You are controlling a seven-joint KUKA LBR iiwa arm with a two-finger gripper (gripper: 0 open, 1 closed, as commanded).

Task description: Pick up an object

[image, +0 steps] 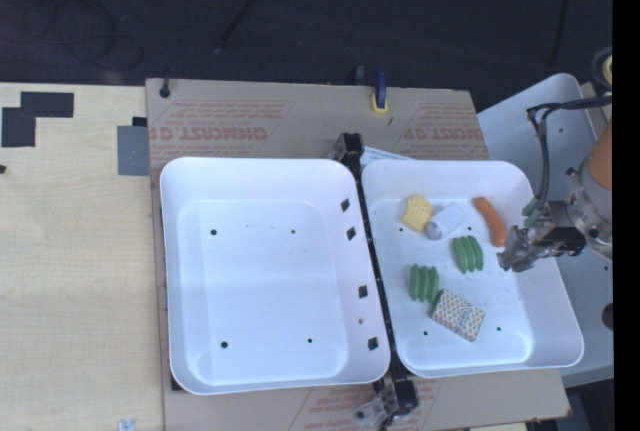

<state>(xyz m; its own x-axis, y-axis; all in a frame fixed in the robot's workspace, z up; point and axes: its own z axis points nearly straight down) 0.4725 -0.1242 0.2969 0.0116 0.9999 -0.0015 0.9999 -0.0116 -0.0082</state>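
The arm comes in from the right side of the bench, its grey wrist hanging low over the right edge of the right bin (545,344). The gripper (518,252) points down and leftward at a slant, its dark fingers just inside the bin's right wall. From where I stand I cannot tell whether the claw is wide or narrow; the tips blur into one dark cluster, and I see nothing between them.

Taking the right bin as the landmark, everything worth picking lies within it. An orange carrot-shaped piece (490,219) lies near the bin's upper right part, just left of the gripper and apart from it. A yellow block (417,212) sits toward the bin's upper middle, with a pale grey-white object (446,221) touching or just beside it on the right. A green ridged piece (467,253) lies near the bin's centre, and a second green ridged piece (423,282) lies below and left of that. A small patterned box (458,315) rests tilted toward the bin's lower middle, just beside the second green piece.

The left bin (180,219) adjoins the right bin along its left wall.
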